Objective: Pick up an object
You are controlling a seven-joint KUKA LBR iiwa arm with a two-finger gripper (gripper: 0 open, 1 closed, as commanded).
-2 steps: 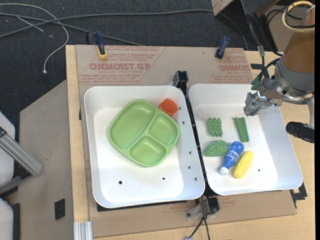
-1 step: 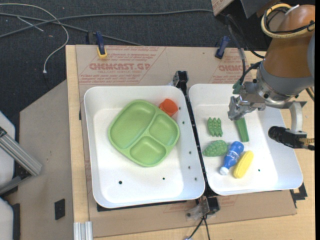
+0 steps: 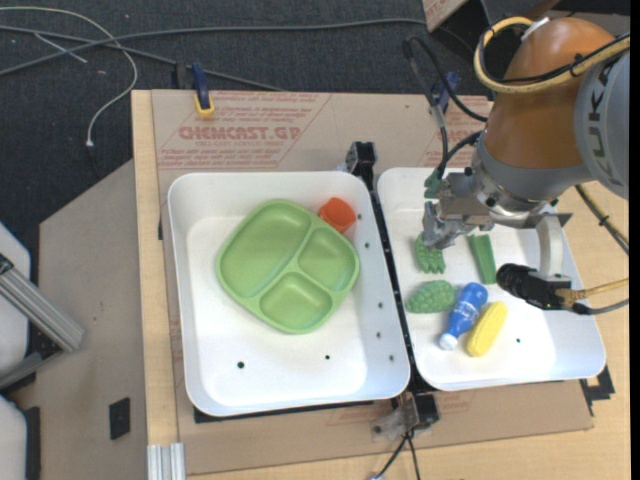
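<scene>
Toys lie in the right bin (image 3: 590, 353): a small green toy (image 3: 430, 258) sits directly beneath the hand (image 3: 437, 236), whose finger spread cannot be told. It looks light and stiff; pinch across its narrow middle.

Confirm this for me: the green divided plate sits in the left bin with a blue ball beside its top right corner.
Not quite. The camera view shows the green divided plate in the left bin, but the ball beside its top right corner is orange, not blue.
</scene>
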